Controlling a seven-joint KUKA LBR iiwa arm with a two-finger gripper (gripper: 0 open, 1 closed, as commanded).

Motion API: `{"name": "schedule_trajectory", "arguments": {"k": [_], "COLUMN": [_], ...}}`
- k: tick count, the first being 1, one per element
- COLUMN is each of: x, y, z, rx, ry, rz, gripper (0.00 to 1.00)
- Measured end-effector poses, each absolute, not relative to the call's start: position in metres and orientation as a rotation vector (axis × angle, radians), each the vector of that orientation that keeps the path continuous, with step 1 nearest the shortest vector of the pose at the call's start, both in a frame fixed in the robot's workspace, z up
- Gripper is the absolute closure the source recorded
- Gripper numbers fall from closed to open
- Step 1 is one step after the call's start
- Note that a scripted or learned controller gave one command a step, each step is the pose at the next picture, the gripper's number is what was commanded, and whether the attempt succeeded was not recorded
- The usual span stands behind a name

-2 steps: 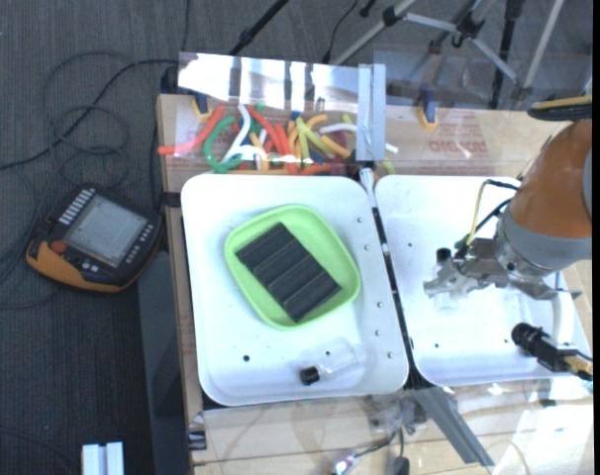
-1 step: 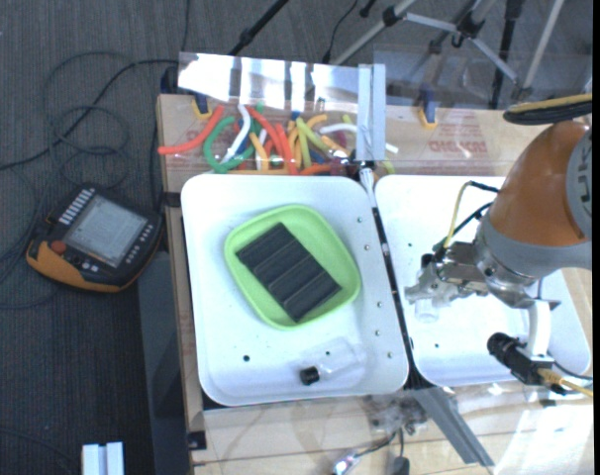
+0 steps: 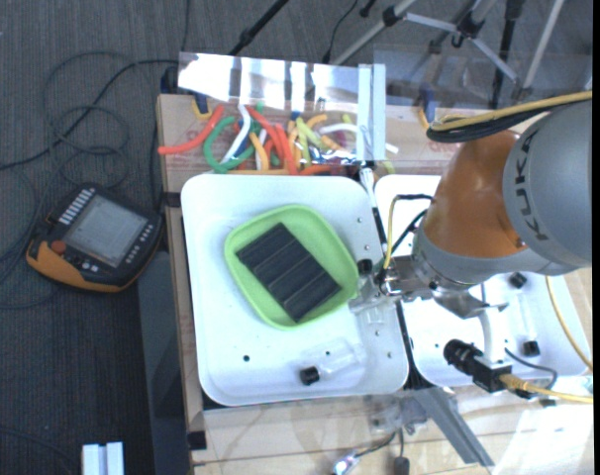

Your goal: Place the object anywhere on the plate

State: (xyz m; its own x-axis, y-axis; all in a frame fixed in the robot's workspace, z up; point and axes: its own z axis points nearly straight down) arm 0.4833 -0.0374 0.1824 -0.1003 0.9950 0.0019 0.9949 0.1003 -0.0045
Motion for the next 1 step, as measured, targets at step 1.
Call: {"name": "schedule_trajectory", "arguments": {"k": [1], "x": [0.5111], "y": [0.0195], "z": [0.1865], "rx": [-2.025], "ry": [-2.397], "rz": [0.004], "gripper": [1.0]}}
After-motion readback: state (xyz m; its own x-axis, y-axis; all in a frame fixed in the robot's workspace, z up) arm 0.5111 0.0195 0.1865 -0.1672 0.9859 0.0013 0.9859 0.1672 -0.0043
